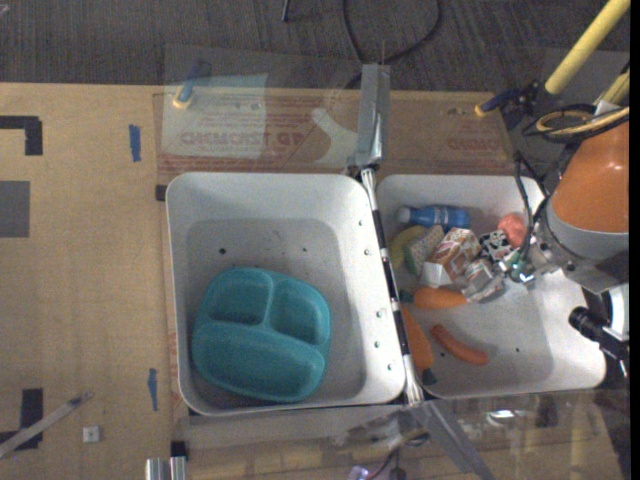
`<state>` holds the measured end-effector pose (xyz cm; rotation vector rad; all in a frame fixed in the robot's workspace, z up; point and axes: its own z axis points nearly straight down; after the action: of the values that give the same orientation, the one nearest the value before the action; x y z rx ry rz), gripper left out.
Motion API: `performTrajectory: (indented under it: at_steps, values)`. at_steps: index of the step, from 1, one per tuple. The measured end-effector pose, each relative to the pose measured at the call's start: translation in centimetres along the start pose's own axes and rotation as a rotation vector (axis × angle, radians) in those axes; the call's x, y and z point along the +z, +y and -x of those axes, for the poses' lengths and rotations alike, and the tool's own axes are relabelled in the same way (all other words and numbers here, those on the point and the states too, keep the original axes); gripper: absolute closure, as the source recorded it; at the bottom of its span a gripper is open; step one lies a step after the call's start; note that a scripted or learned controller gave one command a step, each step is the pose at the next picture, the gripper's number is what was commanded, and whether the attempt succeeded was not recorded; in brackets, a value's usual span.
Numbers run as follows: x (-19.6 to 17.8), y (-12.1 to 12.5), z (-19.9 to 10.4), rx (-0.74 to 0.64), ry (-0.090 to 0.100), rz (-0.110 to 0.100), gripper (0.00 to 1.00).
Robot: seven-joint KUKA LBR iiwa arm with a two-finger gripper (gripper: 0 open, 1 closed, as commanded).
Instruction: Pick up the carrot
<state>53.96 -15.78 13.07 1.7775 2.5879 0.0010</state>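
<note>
Approach step: gripper (515,266) hovered in the right bin (560,368).
Carrot (417,340) lay along that bin's left wall, near the front corner. Finger state: cannot tell. Next: shift left, descend.

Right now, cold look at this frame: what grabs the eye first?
The teal divided tray lying alone in the left bin stands out most. Next is the arm's orange band at the right edge, above the right bin, where a heap of small items sits: a blue bottle, a carrot against the left wall, and an orange sausage-like piece beside it.
</note>
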Motion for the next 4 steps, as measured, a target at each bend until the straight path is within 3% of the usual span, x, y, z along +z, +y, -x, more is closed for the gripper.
performTrajectory:
  at_steps: [1,2,3,4]
  values:
    - [1.7,-5.7,-1.4,-0.258,0.003,-0.002,0.00]
    - [4.1,-1.8,-4.2,-0.466,-0.005,0.003,0.00]
    - [4.1,3.0,-3.1,-0.547,-0.006,0.005,0.00]
    - [2.9,3.1,-2.8,-0.541,-0.012,0.013,1.00]
